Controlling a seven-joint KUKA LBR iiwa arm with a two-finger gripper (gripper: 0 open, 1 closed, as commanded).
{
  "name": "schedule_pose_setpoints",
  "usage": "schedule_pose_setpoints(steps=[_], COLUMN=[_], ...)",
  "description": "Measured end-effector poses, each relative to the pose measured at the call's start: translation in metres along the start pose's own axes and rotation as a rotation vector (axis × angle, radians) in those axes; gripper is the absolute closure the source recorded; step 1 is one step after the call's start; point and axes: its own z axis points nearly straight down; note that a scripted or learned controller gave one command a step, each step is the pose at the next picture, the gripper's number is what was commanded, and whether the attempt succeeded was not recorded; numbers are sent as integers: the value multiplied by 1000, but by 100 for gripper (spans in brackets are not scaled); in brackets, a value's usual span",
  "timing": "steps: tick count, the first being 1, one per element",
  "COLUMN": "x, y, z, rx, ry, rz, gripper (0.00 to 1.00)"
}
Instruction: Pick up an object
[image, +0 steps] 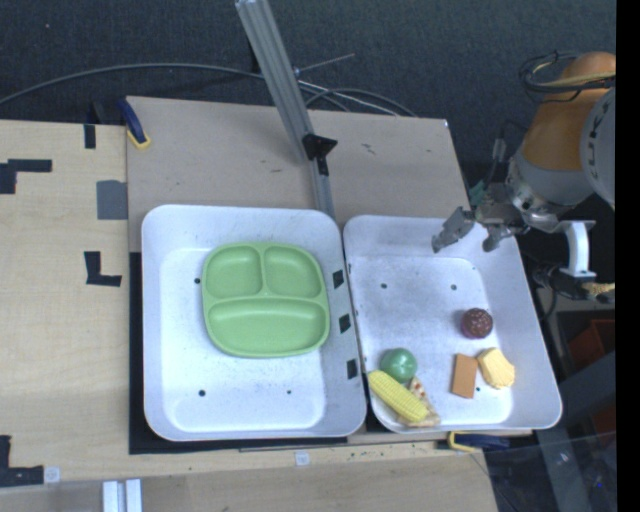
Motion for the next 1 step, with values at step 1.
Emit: schedule_pose_setpoints(steps=[1], x=[0], y=[0], z=[0], rx=[0], ry=[0], rz=[0], gripper=[0])
